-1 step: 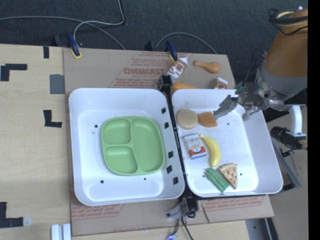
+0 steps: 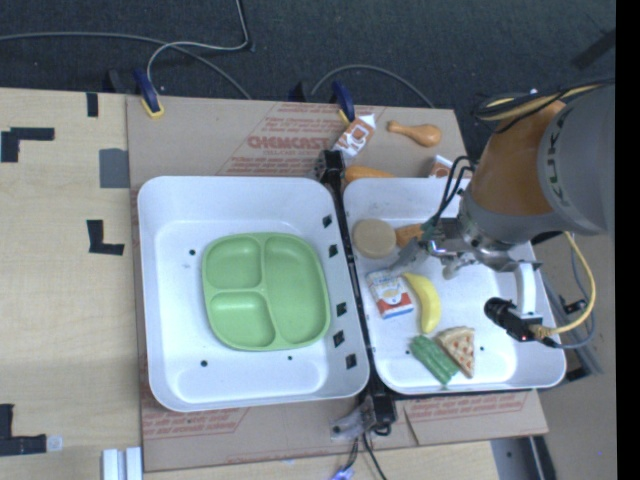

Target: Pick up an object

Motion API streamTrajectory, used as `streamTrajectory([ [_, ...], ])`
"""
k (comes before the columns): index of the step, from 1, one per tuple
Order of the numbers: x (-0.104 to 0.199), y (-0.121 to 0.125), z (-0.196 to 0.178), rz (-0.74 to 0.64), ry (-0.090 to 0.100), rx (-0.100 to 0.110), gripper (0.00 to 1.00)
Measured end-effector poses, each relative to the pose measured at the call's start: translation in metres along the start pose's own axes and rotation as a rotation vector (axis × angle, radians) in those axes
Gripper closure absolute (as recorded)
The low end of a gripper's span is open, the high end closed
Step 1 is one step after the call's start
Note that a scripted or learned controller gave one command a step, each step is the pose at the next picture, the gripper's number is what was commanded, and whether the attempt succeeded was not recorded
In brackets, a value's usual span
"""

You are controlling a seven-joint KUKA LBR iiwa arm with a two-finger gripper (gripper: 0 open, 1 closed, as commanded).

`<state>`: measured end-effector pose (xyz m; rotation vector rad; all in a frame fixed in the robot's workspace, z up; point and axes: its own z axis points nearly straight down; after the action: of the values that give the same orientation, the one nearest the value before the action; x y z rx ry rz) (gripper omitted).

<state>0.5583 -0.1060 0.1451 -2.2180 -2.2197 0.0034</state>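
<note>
Left bin [image 2: 160, 268]: green divided plate [image 2: 266, 290]. Right bin [image 2: 540, 368]: banana [image 2: 427, 301], pizza slice [image 2: 460, 349], round tan lid [image 2: 374, 237]. Hand [image 2: 425, 243] state: cannot tell.

A cardboard-covered desk [image 2: 200, 133] bears two white bins: the left bin [image 2: 160, 208] at nine o'clock and the right bin [image 2: 540, 368] at three, their edges touching. At one o'clock a toy drumstick [image 2: 413, 132] and a small packet [image 2: 354, 135] lie on the cardboard.

"CHEMCAST" on the cardboard sheet [image 2: 270, 138]
</note>
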Motion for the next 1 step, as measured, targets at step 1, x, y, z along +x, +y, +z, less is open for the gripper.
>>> streamTrajectory([
  [1,0.0098,0.0008,0.0563,-0.001,0.002,-0.008,0.00],
])
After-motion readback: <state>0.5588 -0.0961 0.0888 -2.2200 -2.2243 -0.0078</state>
